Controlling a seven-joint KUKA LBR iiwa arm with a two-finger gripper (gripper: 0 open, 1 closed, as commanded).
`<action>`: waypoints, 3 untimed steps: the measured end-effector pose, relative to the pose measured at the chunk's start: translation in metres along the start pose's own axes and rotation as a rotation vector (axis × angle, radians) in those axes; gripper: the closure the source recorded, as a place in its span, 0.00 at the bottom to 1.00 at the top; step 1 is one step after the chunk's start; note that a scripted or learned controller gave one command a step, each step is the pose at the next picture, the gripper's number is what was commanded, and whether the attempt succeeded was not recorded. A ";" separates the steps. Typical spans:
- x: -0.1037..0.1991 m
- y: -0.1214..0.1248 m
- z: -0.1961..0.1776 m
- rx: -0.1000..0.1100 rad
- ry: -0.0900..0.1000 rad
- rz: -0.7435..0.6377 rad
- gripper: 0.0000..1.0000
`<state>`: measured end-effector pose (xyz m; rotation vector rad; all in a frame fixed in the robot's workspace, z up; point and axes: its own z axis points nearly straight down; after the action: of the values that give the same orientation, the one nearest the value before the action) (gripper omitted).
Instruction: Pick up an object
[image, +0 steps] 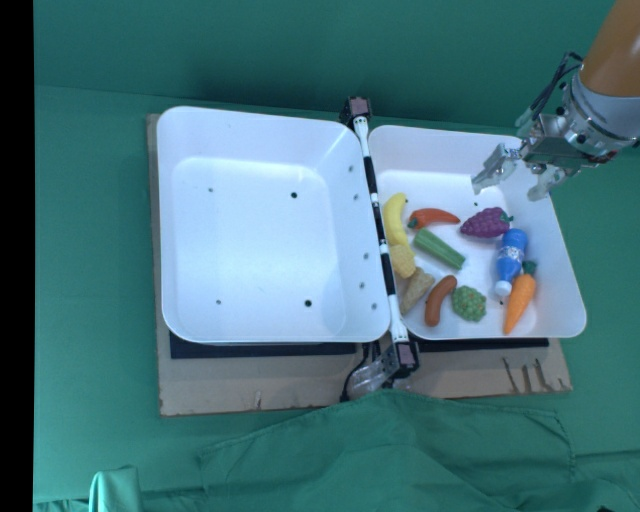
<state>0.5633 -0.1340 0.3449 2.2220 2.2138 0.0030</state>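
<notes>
My gripper (517, 181) hangs open over the far right part of the right bin (560, 310), with nothing between its fingers. Just below it lies a purple bunch of grapes (485, 222). Close by in the same bin are a blue and white bottle (509, 256), an orange carrot (520, 299), a green cucumber (439, 248), a red chili pepper (433, 216), a yellow banana (396, 217), a brown sausage (439, 300) and a green broccoli-like piece (468, 303).
The left bin (200, 150) stands beside the right one, joined by a black and white divider rail (373, 200). Both rest on a cardboard sheet (250, 385) over green cloth. A yellow corn piece (402, 261) and a tan wedge (416, 290) lie near the rail.
</notes>
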 end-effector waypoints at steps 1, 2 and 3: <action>0.012 0.062 0.071 0.005 0.000 -0.003 0.00; 0.025 0.110 0.162 0.004 0.000 -0.003 0.00; 0.039 0.106 0.149 0.001 0.001 -0.002 0.00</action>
<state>0.6705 -0.0953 0.1966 2.2204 2.2173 0.0036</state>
